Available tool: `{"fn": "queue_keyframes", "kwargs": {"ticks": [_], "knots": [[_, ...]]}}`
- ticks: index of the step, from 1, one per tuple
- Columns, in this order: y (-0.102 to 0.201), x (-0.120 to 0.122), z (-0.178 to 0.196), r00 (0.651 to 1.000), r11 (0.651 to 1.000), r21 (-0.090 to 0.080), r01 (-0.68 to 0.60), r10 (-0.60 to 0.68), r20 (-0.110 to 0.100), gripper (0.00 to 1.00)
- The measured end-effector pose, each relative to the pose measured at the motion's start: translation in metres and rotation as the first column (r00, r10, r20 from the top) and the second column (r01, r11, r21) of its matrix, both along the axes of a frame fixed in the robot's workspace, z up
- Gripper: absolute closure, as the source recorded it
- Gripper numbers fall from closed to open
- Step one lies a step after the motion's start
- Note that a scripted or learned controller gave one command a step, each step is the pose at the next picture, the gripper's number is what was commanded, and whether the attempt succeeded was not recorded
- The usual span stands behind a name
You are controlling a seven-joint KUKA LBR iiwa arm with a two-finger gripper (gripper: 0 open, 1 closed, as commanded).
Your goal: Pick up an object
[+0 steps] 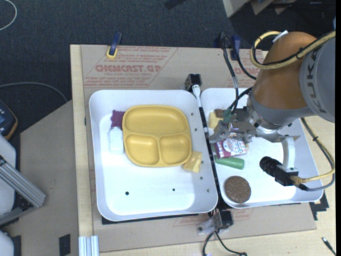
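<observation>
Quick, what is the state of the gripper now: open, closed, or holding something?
Gripper: cannot be told; it hangs low in the right bin, over the red-and-white packet.

Dark carpet around my bench. Brown board on top, red print on it, yellow clamp at far edge. White cable loops on floor at left. Aluminium rail at lower left. Light even.
</observation>
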State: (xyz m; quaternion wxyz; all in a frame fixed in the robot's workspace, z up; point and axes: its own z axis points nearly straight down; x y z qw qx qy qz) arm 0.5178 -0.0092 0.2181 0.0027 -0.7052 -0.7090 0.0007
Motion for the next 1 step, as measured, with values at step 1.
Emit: {"fn": "queue_keyframes", "kwargs": {"ticks": [1], "knots": [[0.0215,-0.0099,0.0137,1.000,1.000,-0.001,0.002,-0.002,0.005,1.00]]}}
